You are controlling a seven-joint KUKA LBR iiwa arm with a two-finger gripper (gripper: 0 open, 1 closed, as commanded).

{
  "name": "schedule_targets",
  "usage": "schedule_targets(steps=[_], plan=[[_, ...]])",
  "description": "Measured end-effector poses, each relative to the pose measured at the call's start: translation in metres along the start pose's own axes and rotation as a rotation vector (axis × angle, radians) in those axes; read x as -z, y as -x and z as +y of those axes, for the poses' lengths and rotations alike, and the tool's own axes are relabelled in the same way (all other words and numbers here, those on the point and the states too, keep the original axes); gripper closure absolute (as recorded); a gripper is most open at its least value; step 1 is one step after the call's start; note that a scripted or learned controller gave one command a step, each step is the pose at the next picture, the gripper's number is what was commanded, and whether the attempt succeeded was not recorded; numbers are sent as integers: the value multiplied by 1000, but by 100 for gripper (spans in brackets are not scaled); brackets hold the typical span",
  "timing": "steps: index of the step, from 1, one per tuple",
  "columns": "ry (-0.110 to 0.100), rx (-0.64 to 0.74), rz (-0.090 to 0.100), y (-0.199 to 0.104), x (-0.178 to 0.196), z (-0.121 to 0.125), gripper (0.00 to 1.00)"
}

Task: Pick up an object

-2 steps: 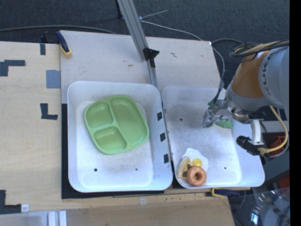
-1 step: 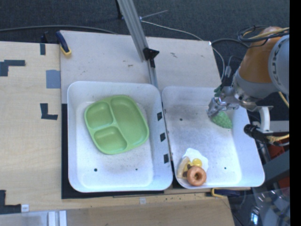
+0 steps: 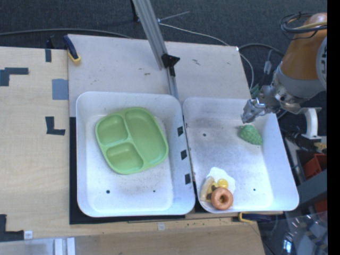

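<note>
The fingers hang over the right bin near its far right side; whether they are spread or closed cannot be told. Just below them lies a green lumpy object (apparently not between them). A donut sits well below, a green divided plate far left

text: none legible | labels/brands: none | numbers: none | signs: none | desk: dark tape marks only, no lettering | bins: plain white, unmarked | green tray: no print
</note>
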State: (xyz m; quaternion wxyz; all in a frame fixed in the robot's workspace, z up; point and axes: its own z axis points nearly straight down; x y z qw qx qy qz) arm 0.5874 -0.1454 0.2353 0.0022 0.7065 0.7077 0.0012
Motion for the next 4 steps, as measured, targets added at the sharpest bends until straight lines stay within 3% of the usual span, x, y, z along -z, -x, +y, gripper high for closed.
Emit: schedule_targets(steps=[2,4], plan=[[-9,4,3,-105,-21,-31,100],[-6,7,3,-213,2,-51,100]])
